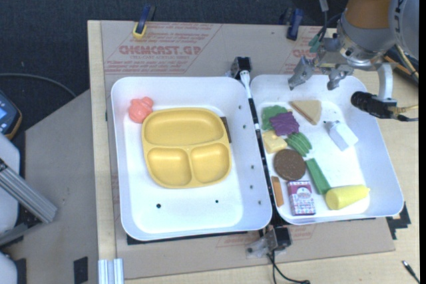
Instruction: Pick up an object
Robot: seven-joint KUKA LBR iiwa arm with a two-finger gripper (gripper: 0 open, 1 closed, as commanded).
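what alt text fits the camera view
A grey and orange arm hangs its gripper above the right bin's far edge, over toy foods. The left bin holds a yellow tray and a pink toy.

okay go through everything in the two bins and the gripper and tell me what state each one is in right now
gripper: open, holding nothing, above the far edge of the right bin
yellow divided plate: upright in the left bin, nothing in its compartments
pink toy: lying beside the plate's far left corner
purple grapes: resting on green leaves
brown round cookie: lying flat
red box: lying flat
yellow corn: on its side
bread wedge: lying flat
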